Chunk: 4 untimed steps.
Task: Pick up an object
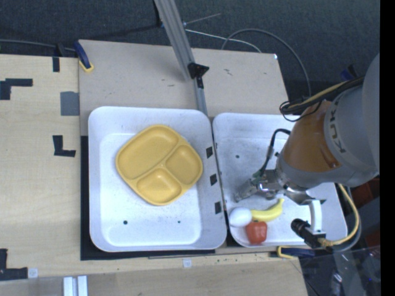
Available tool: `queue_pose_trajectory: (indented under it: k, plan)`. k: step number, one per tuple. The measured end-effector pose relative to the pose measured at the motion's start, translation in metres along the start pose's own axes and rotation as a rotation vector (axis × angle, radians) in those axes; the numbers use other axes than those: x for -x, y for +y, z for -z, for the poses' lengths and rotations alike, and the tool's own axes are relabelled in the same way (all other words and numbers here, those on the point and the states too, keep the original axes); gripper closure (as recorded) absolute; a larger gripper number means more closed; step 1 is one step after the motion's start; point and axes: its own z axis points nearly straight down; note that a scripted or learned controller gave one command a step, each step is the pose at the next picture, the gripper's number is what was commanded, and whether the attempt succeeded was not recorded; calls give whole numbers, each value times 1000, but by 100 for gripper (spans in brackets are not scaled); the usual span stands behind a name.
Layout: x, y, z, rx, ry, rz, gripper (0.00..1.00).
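Arm: I am seeing it reaching in from the right, wrist bent low over the right bin (247, 128).
Gripper (264, 187): finger spacing, I cannot tell.
Banana (270, 212): lying just below the gripper, beside egg (240, 216) and tomato (257, 231).

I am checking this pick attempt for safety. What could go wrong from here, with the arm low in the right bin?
1. The banana, white egg and red fruit lie packed together at the near rim of the right bin; the tool may grab two or knock one away.
2. The round egg could roll when touched.
3. So close to the rim, the tool might strike the wall.
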Motion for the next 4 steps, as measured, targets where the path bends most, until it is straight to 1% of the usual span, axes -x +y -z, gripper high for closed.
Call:
queue_pose_trajectory:
  k: [1, 2, 3, 4]
  plan:
    - [-1, 0, 12, 0, 2, 1, 100]
    - [-6, 5, 73, 10, 0, 1, 100]
    - [-3, 10, 135, 12, -2, 0, 100]
    - [-3, 11, 187, 11, -1, 1, 100]
